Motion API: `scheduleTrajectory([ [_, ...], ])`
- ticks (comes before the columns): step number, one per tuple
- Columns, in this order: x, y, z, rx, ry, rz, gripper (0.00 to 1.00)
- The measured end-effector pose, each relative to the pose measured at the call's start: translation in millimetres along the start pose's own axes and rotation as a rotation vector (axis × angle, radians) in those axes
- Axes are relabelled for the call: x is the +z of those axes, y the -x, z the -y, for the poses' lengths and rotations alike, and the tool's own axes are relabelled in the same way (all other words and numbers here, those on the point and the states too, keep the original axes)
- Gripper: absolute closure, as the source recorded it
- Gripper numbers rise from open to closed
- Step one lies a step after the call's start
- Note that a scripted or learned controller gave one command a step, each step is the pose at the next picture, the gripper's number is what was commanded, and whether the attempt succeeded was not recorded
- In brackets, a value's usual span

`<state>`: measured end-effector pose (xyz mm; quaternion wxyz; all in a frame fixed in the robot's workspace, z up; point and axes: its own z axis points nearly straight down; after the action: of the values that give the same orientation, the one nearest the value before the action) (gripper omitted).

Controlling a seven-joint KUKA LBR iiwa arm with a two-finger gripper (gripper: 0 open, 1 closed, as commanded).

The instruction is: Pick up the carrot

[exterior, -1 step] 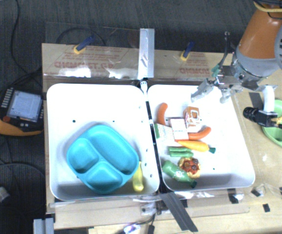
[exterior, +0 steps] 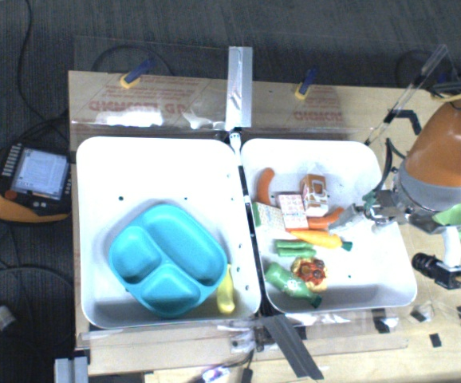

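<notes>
The carrot (exterior: 321, 239), orange with a small green tip at its right end, lies flat in the middle of the right bin (exterior: 374, 282). My gripper (exterior: 376, 208) hangs over the bin's right side, to the right of the carrot and a little behind it, apart from it. The grey arm with its orange band (exterior: 442, 146) reaches in from the right edge. Nothing of the carrot is covered.
Around the carrot lie a red sausage (exterior: 265, 185), a small carton (exterior: 314, 192), a pink-white box (exterior: 292, 211), an orange-red piece (exterior: 329, 217), green vegetables (exterior: 288, 282) and a red-yellow toy (exterior: 310, 270). The left bin holds a blue divided plate (exterior: 167, 258) and a yellow banana (exterior: 226, 293).
</notes>
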<state>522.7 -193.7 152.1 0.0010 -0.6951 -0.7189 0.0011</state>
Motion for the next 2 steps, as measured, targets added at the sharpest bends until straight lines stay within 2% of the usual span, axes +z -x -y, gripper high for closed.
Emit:
scheduleTrajectory([
  [1,61.9,-4.2,34.2,-0.143,0.016,0.005,0.0],
  [2,51.7,-6.1,32.2,-0.144,0.019,0.002,1.0],
])
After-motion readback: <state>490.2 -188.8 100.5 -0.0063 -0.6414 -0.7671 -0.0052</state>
